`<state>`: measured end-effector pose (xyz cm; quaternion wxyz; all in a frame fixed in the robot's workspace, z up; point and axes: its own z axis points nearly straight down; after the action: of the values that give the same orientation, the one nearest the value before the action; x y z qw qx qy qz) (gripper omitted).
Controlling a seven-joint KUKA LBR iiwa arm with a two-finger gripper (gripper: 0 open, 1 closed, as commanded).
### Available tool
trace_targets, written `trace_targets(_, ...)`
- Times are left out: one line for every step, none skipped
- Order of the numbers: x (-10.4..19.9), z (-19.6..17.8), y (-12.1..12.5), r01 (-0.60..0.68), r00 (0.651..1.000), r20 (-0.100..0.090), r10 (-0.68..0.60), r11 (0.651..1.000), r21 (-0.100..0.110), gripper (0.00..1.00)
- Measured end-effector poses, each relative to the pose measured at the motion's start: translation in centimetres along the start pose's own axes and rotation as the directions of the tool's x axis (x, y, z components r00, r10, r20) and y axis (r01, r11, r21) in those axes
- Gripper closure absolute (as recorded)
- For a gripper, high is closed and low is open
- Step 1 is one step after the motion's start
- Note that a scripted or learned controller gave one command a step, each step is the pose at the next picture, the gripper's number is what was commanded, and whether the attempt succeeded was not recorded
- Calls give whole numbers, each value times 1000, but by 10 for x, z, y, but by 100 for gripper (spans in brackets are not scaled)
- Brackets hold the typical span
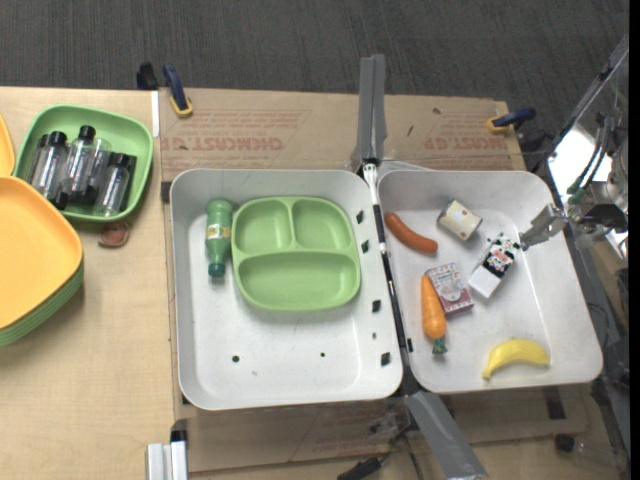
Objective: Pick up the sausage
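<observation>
- The gripper (540, 228) hangs over the right bin's (560, 368) far right side, near its rim; I cannot tell how it is set.
- The sausage (411, 232) lies flat in the same bin, well to the gripper's left, close to the divider between the bins.
- Between the gripper and the sausage sits a small beige block (460, 220), apart from both.
- Just below and left of the gripper lies a black-and-white carton (493, 266), the nearest thing to it.
- Further left and lower, a pink carton (449, 289) lies touching a carrot (432, 313), which points down the bin.
- A banana (516, 357) rests near the bin's front edge, well below the gripper.
- Nothing lies on top of the sausage; it is apart from its neighbours.
- The left bin (290, 368), far to the gripper's left, holds a green divided tray (296, 251) and a green bottle (218, 236) lying just beside the tray's left edge.
- Beyond that bin, a green dish (135, 138) holds several dark-capped vials (80, 168), and yellow plates (35, 263) are stacked at the bench's far left.
</observation>
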<state>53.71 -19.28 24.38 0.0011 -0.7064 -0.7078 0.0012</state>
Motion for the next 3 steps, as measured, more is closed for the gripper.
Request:
trace_targets(-1, -8, 0, 1, 1000, 0, -1, 1000, 2, 100)
trace_targets(-14, 114, 14, -247, 969, 0, 247, 969, 0, 100)
trace_targets(-21, 153, -22, -121, 993, -1, 121, 993, 0, 100)
